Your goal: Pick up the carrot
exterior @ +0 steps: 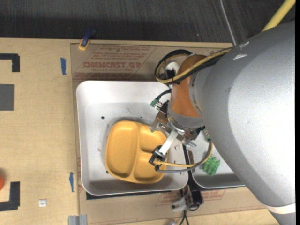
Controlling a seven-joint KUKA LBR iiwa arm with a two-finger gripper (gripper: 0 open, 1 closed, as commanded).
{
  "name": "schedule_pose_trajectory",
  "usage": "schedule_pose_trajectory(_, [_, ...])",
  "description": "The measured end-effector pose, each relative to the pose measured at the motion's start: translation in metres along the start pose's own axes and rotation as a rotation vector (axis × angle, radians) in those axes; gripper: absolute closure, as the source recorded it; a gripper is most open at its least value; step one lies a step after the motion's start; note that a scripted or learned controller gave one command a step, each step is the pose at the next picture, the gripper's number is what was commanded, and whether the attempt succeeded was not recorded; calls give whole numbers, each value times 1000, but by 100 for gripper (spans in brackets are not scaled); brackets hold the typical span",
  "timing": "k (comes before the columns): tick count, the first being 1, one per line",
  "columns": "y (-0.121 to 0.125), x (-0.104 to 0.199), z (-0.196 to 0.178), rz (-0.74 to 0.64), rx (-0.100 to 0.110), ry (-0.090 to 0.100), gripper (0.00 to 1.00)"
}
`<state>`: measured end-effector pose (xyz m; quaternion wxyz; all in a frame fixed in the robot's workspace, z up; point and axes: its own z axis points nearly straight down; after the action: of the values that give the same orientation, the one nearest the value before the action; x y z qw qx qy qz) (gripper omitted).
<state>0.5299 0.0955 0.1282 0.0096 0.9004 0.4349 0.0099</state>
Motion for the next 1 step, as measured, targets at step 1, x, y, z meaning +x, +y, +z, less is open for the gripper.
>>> schedule_pose_trajectory(1, [-1,0,1,-33,2,-1,0])
